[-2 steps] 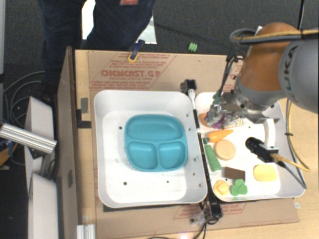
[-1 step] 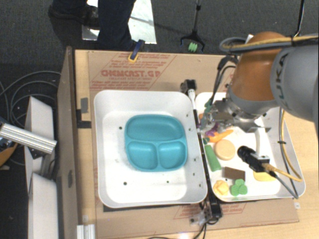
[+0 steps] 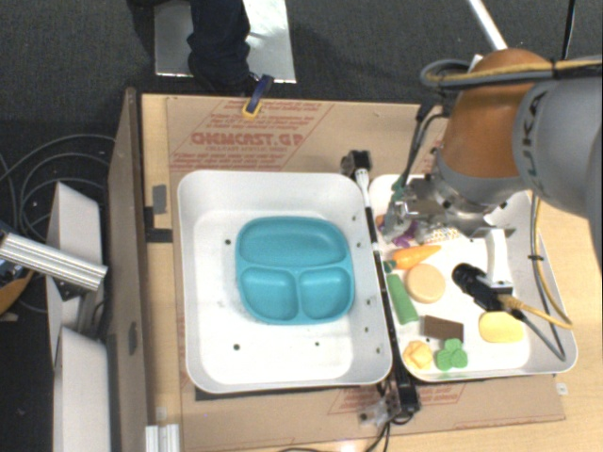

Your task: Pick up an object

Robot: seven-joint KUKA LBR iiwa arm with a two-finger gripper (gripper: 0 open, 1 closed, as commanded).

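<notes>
We judge the task barely begun: nothing is lifted yet. The gripper point(image 3: 403, 222) hangs low over the far left corner of the right bin point(image 3: 556, 361), close to the wall it shares with the left bin point(image 3: 203, 252). The wrist body hides much of the tool from above, so we cannot tell whether the jaws are open or closed, and we see nothing between them.

Every candidate lies on the floor of the right bin. The orange carrot point(image 3: 416, 254) is nearest, just beside the gripper on its near side. A round tan disc point(image 3: 425, 283) sits next to the carrot, and a green stick point(image 3: 402, 299) lies along the dividing wall. Nearer the front edge are a brown block point(image 3: 442, 328), a yellow piece point(image 3: 500, 328), a knobbly green piece point(image 3: 453, 355) and a small yellow-orange piece point(image 3: 417, 354). A reddish scrap shows right by the gripper, too small for us to name.

The left bin holds a blue divided tray point(image 3: 294, 269), well apart from the arm.

The approach seems done, or nearly so. What remains, as we read it, is the whole grasp: settling on one piece, most likely the carrot, closing on it, and raising it clear of the bin.
</notes>
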